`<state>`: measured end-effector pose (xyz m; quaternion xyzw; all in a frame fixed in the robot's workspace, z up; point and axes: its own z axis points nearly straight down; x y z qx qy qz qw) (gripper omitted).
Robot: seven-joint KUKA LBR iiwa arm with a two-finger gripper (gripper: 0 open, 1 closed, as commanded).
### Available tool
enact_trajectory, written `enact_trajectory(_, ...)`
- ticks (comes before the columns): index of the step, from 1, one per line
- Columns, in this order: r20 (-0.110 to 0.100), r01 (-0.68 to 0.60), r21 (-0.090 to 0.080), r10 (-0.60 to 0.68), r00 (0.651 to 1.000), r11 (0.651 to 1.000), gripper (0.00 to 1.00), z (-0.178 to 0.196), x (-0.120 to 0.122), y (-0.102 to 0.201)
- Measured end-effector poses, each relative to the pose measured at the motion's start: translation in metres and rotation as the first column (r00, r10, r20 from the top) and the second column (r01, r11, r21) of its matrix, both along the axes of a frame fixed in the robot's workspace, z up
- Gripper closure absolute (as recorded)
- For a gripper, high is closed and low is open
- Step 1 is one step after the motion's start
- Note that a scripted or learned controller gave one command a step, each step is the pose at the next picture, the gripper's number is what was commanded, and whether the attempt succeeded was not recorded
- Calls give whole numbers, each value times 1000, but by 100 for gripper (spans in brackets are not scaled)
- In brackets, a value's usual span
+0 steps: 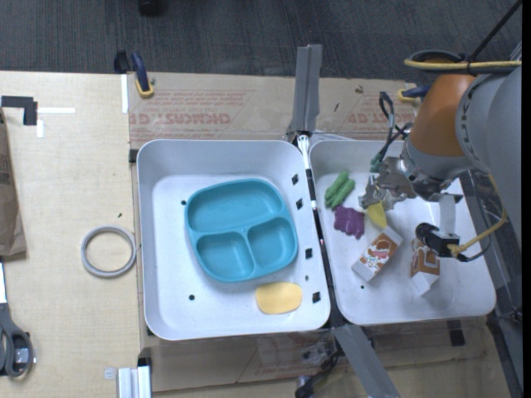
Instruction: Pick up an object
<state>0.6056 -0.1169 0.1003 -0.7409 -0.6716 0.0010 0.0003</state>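
Hand [377, 196] low in right bin [465, 305], upper middle, grip state unclear, partly hiding yellow object [378, 215] beside purple toy [349, 220]; open floor toward bin's lower right edge.

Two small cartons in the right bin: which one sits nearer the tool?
The left carton, the tilted one just below the purple toy. The other carton lies farther right, away from the tool.

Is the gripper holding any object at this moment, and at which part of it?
It cannot be told. The gripper is low in the right bin, right at a yellow object, but no grasp is visible.
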Motion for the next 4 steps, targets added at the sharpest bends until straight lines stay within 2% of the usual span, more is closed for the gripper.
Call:
enact_trajectory(1, 1, 73, 0, -73, 997, 997, 100, -9, 14, -43)
enact_trajectory(2, 1, 207, -1, -207, 978, 978, 100, 91, 53, 49)
enact_trajectory(3, 0, 478, -2, -478, 878, 878, 100, 145, 41, 20)
enact_trajectory(4, 0, 468, -2, -468, 884, 884, 100, 189, 25, 5)
